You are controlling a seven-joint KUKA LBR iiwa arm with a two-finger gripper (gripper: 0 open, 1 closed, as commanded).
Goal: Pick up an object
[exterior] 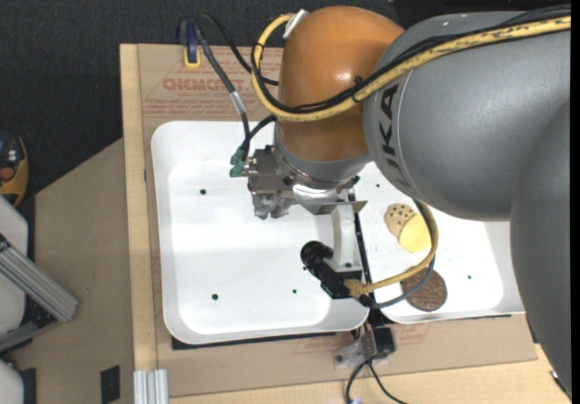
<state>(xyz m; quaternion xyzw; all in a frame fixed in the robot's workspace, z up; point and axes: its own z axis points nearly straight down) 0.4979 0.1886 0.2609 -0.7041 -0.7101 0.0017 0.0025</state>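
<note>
The arm (471,112) hangs low over the left bin (195,239), probably reaching for a pick, while the likeliest things to pick, a yellow piece (414,233), a biscuit (397,215) and a brown disc (428,292), lie along the right bin's (480,289) left edge.

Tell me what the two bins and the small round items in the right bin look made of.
Left bin and right bin: smooth white, faintly glossy, probably moulded plastic. Tan speckled disc: matte, cookie-like, maybe foam or plastic. Yellow piece: smooth, even colour, likely plastic. Brown disc: dull, grainy, unclear material.
</note>
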